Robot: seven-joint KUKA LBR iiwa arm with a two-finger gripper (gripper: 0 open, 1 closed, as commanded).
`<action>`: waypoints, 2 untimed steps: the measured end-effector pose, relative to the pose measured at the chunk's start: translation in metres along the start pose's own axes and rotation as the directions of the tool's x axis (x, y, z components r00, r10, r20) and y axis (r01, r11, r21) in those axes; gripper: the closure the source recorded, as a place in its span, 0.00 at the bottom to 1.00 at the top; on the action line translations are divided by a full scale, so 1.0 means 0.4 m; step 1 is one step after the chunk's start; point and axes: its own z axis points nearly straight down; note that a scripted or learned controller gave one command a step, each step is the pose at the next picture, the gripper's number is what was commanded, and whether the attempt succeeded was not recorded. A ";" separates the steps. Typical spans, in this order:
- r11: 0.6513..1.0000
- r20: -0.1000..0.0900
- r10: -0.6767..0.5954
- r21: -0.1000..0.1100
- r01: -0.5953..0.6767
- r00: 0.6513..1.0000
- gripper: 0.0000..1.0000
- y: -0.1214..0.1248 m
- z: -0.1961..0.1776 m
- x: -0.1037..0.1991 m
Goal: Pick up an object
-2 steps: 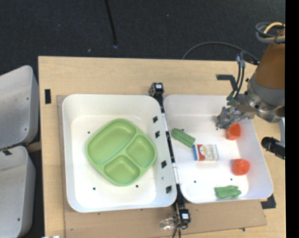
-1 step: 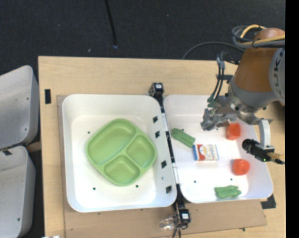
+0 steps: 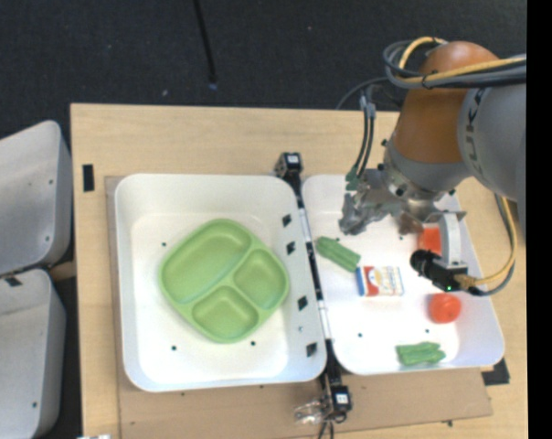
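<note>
My gripper [image 3: 355, 218] hangs over the upper left part of the right bin [image 3: 477, 341], below the orange band of the arm. A green oblong piece [image 3: 337, 252] lies just below it, close to the bin's left wall. To the right of that piece sits a small white, red and blue box [image 3: 380, 281]. A red round object [image 3: 445, 308] lies further right, and another green piece [image 3: 419, 354] rests near the bin's front edge. An orange-red bit [image 3: 429, 240] peeks out beside the wrist.
The left bin [image 3: 139, 337] holds a green divided plate [image 3: 224, 279]. A raised divider with black clips [image 3: 308, 273] runs between the two bins. Cables loop around the arm at the upper right.
</note>
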 end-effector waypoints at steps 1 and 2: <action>1.000 -0.001 0.000 0.002 0.000 1.000 1.00 -0.004 -0.004 0.106; 1.000 0.000 0.000 0.002 0.000 1.000 1.00 -0.018 0.015 0.223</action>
